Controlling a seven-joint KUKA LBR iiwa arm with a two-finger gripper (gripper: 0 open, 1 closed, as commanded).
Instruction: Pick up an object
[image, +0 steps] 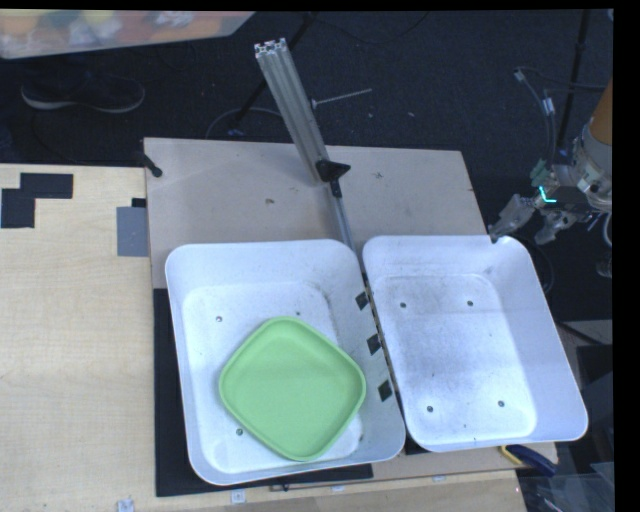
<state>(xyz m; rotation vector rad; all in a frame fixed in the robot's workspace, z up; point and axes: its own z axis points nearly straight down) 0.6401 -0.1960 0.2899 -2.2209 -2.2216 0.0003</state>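
Note:
A light green square plate with rounded corners lies flat in the left white bin, toward its front. My gripper hangs at the far right, just beyond the back right corner of the right white bin. Its two fingers are spread apart with nothing between them. The plate is far from it, across both bins.
An aluminium bar slants from the back down to the gap between the bins. Black clips join the bins along their shared edge. A tan board lies behind the bins, and a wooden surface spreads to the left.

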